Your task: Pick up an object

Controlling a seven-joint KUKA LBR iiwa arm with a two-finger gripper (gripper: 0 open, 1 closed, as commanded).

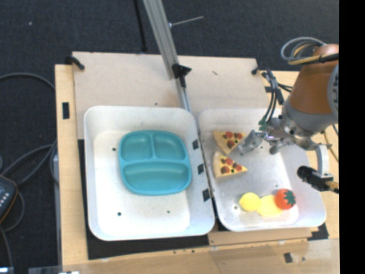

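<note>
The right bin (pixel 308 213) holds two toy pizza slices, one (pixel 227 138) near its back left and one (pixel 229 166) just in front of it. A yellow toy fruit (pixel 249 201), a second yellow piece (pixel 268 206) and a red toy tomato (pixel 284 198) lie along the bin's front. My gripper (pixel 262 145) hangs over the middle of the right bin, just right of the upper pizza slice. Its fingers stand apart, open, with nothing between them.
A teal divided plate (pixel 154 162) lies in the left bin (pixel 97 210). A slanted metal post (pixel 162 27) comes down to the gap between the bins at the back. A black part of the arm (pixel 313 177) sticks out over the right bin's right rim.
</note>
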